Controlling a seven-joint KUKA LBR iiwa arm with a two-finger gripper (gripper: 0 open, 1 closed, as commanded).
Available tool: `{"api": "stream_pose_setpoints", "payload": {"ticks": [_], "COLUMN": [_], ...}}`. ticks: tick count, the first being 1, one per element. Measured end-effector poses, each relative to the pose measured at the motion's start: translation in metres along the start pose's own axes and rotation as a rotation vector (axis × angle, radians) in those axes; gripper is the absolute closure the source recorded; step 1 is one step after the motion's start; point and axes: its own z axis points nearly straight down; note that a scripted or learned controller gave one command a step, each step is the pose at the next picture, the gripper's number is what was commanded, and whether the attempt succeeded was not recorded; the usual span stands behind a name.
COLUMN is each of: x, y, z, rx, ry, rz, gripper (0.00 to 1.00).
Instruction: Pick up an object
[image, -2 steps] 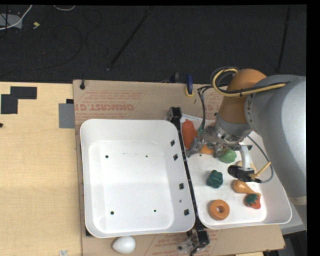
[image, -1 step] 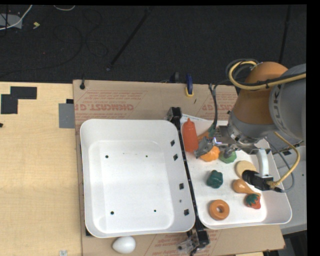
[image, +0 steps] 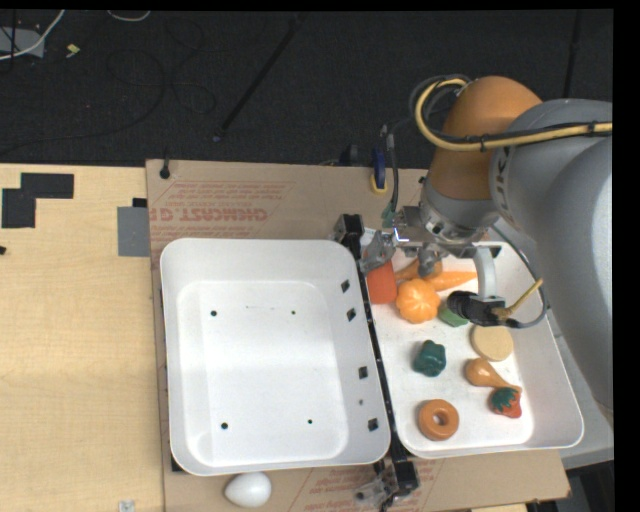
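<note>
My gripper (image: 406, 256) hangs over the back of the right bin (image: 560, 420), open, with its fingers spread and nothing gripped between them. Just below it lie a red-orange piece (image: 381, 284), a round orange fruit (image: 418, 301) and a carrot (image: 458, 279). Farther forward in the same bin are a dark green pepper-like piece (image: 430, 358), a beige disc (image: 492, 344), a brown pear shape (image: 486, 374), a strawberry (image: 506, 402) and a brown doughnut (image: 438, 419). A second green piece (image: 452, 316) peeks out beside the orange fruit.
The left bin (image: 190, 300) stands beside the right one, its wall touching it along the middle. A white egg (image: 247, 489) lies on the bench outside the bins, in front of the left bin. The grey arm covers the right bin's far right side.
</note>
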Motion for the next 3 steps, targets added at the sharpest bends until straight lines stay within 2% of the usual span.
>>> {"api": "stream_pose_setpoints", "payload": {"ticks": [1, 2, 3], "x": [-0.067, -0.062, -0.001], "y": [-0.018, -0.018, -0.006], "z": [0.101, 0.092, -0.006], "rx": [0.003, 0.009, -0.005], "ry": [-0.007, 0.001, 0.002], "rz": [0.010, 0.006, -0.003], "gripper": [0.00, 1.00, 1.00]}}
